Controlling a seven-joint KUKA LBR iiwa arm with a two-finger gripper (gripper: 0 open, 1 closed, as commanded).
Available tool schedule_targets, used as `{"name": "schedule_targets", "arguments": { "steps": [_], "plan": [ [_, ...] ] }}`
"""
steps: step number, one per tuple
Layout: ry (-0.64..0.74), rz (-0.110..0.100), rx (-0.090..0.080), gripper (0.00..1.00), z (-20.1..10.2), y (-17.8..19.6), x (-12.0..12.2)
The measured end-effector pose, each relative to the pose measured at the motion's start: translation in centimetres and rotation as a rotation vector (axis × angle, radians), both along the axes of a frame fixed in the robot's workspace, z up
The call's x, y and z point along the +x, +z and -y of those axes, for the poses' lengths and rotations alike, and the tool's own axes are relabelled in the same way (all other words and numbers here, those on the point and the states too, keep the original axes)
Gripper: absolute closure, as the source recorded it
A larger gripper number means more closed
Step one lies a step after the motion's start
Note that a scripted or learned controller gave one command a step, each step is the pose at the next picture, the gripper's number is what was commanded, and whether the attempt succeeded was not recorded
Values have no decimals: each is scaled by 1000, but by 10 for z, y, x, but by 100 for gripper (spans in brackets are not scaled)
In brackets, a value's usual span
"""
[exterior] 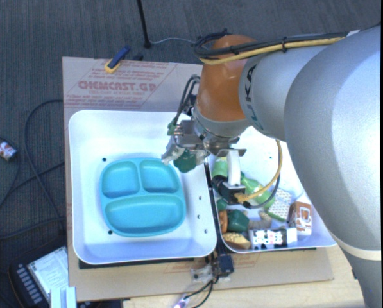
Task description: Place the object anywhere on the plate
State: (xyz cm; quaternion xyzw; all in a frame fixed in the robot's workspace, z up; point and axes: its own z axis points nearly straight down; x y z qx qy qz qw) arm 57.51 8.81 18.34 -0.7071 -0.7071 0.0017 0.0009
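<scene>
- We see the arm point(319, 95) reaching in from the right, its orange band point(224, 76) above the wrist, and the gripper point(186, 154) hanging over the inner edge of the left bin point(82, 172), just right of the plate point(142, 195).
- A dark green object point(185, 162) sits at the gripper's tip. It looks pinched between the fingers, so we read the gripper as clamped on it, though the wrist hides much of the contact.
- The object appears lifted clear of the bin floor, near the upper right corner of the blue plate, beside it and not yet over a compartment, as far as the slanted view lets us judge.
- The plate is a three-part blue tray lying flat in the left bin; all three of its compartments look bare.
- The right bin point(306, 236) holds a clutter of small items: green pieces point(237, 186), a brown lump point(233, 238), a white die-like block point(268, 237) and an orange packet point(302, 214).
- We judge the step in hand to be the carry: the pick seems done, the placing not yet.
- The next move calls for a short shift to the left until the object is over the plate, then a descent and a release.
- We would watch the plate's raised rim: a release too far right could leave the object on the bin floor.
</scene>
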Motion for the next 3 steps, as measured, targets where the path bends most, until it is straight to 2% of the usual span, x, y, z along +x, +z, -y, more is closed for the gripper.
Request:
{"name": "schedule_targets", "arguments": {
  "steps": [1, 2, 3],
  "plan": [
    [1, 4, 1, 100, -23, 21, 59],
    [-1, 1, -1, 100, 33, 0, 14],
    [1, 2, 1, 100, -4, 1, -26]
  ]
}}
